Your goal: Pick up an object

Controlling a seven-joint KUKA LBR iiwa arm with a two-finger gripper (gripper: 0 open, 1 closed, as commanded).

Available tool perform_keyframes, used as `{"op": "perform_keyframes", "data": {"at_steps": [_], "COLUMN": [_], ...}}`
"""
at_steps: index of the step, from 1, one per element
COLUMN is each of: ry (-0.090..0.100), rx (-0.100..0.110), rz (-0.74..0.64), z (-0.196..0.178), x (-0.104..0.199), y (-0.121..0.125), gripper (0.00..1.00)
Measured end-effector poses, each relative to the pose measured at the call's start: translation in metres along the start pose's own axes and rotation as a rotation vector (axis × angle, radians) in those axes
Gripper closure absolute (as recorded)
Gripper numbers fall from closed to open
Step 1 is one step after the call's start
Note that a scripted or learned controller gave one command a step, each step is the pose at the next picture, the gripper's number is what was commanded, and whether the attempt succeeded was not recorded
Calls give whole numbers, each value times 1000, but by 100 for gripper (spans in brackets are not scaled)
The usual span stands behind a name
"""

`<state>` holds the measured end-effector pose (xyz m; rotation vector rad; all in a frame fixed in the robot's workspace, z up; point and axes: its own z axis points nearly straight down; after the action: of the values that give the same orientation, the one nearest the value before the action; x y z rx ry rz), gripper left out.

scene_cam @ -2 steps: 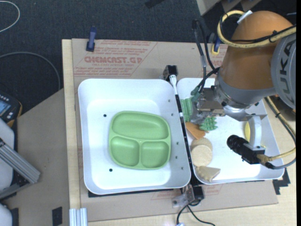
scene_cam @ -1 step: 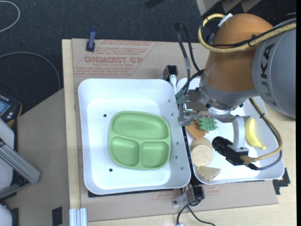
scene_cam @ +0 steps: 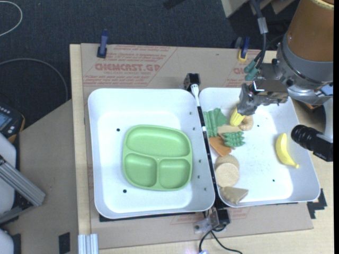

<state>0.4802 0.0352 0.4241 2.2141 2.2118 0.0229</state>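
A dark blue-grey carpet (scene_cam: 47, 30) covers the floor around the bench. The bench top is a pale brown board (scene_cam: 132, 67) printed with faint red lettering, held at its far edge by a blue clamp (scene_cam: 103, 44). A thin pale cable (scene_cam: 16, 15) loops across the carpet at the left. Light falls evenly, with only soft shadows.

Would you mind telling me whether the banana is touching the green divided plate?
Apart. The camera view shows the banana lying in the right bin and the green divided plate in the left bin, with both bins' rims between them.
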Motion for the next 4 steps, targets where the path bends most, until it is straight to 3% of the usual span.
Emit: {"op": "perform_keyframes", "data": {"at_steps": [1,2,3,4], "ry": [-2,-3,-2,-2], "rx": [23,17,23,28], "rz": [1,-2,2,4], "z": [30,18,48,141], "x": [-12,-11,-32,-64], "y": [-2,-1,-2,-4], "gripper": [100,100,100,100]}}
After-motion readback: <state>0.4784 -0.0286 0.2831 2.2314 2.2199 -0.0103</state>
